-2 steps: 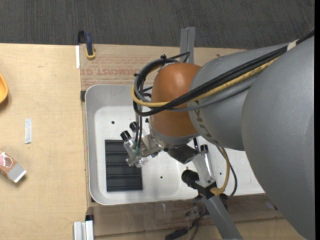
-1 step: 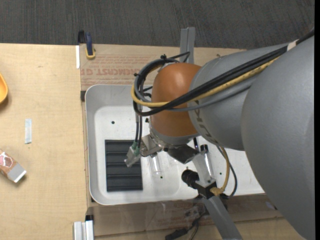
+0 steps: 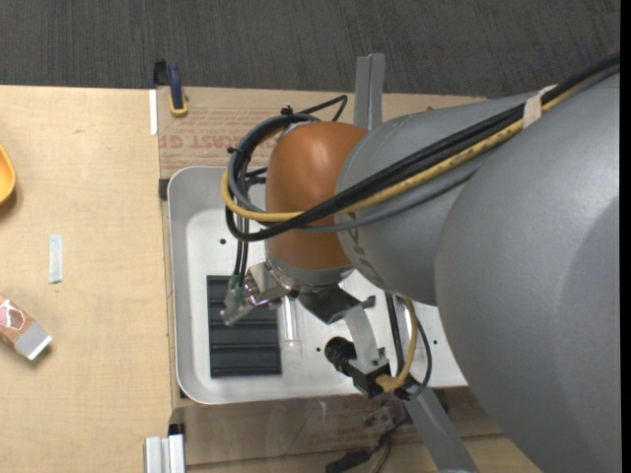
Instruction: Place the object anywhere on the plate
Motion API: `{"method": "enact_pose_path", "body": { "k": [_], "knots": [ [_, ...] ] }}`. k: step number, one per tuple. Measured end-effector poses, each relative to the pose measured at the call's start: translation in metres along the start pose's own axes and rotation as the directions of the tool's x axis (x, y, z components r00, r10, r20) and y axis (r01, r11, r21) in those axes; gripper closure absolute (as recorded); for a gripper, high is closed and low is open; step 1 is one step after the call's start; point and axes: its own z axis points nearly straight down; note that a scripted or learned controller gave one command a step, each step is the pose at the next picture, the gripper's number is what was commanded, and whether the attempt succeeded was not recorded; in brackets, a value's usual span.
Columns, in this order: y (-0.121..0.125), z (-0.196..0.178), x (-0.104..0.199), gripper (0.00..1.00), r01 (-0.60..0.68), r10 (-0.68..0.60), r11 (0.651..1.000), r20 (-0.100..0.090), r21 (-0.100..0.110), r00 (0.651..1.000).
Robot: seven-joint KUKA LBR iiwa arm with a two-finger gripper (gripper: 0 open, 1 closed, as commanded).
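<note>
- I'm seeing the gripper (image 3: 258,302) hanging low in the white bin (image 3: 192,264); whether it's gripping, I cannot tell.
- A black ridged block (image 3: 242,348) is lying just below-left, seemingly touching it.

- A dark, flat, rectangular object (image 3: 242,341) lies inside the white bin (image 3: 187,294), in its left half and towards the bin's near wall.
- Its top is ribbed, with ridges running across it, and its long side runs parallel to the bin's left wall.
- It rests flat on the bin floor, just beside the left wall without touching it.
- Its upper right corner is hidden under the arm's wrist parts, so that end cannot be made out.
</note>
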Motion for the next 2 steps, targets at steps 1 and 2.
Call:
{"method": "enact_pose_path", "body": {
  "k": [1, 2],
  "knots": [
    [-0.0004, -0.0075, -0.002, 1.0, -0.002, 0.002, 1.0, 0.002, 0.004, 1.0],
    [-0.0011, -0.0008, -0.0037, 1.0, 0.163, -0.163, 0.987, 0.0, 0.001, 0.987]
  ]
}}
